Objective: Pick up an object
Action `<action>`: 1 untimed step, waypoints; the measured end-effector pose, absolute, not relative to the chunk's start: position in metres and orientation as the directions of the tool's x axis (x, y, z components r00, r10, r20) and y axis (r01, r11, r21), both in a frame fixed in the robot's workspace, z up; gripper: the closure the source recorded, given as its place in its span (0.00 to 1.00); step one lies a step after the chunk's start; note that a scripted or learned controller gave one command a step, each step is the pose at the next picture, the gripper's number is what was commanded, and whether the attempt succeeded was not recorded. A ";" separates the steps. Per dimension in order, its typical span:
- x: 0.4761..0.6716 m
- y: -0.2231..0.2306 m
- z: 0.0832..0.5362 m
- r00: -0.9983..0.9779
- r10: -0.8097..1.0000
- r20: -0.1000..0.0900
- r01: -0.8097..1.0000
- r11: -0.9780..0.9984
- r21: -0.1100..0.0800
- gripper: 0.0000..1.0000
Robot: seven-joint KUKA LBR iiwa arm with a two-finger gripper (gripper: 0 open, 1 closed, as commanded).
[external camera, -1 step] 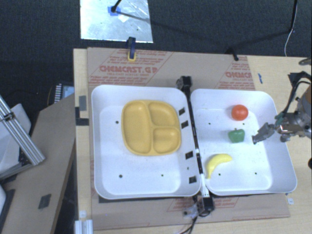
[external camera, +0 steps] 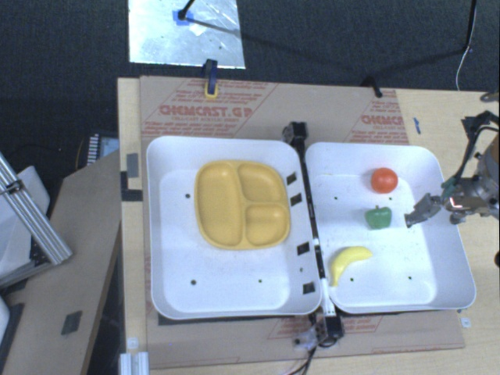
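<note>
In the right bin (external camera: 437,283) we see three candidates for picking. A green pepper (external camera: 378,217) sits near the middle of the bin floor, an orange-red tomato (external camera: 383,180) lies just beyond it toward the far wall, and a yellow banana (external camera: 348,262) lies nearer the front, close to the divider between the two bins. All three rest on the white floor, apart from one another.

The claw (external camera: 422,209) hangs over the right side of this bin, to the right of the pepper and not touching it. Nothing sits between its fingers; whether they are spread or pressed together we cannot tell from this angle. The arm (external camera: 476,194) enters from the right edge.

In the left bin (external camera: 168,287) we see a yellow divided tray (external camera: 238,204) with three compartments, lying flat around the middle.

Both bins sit on a brown cardboard sheet (external camera: 234,108) on the desk (external camera: 129,100). Beyond the desk, a silvery square plate (external camera: 156,22) lies on the dark floor.
</note>
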State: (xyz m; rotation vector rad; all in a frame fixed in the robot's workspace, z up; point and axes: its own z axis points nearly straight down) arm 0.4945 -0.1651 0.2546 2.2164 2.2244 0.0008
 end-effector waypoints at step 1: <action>0.491 -0.175 0.201 0.000 1.000 0.001 1.000 0.000 -0.003 0.00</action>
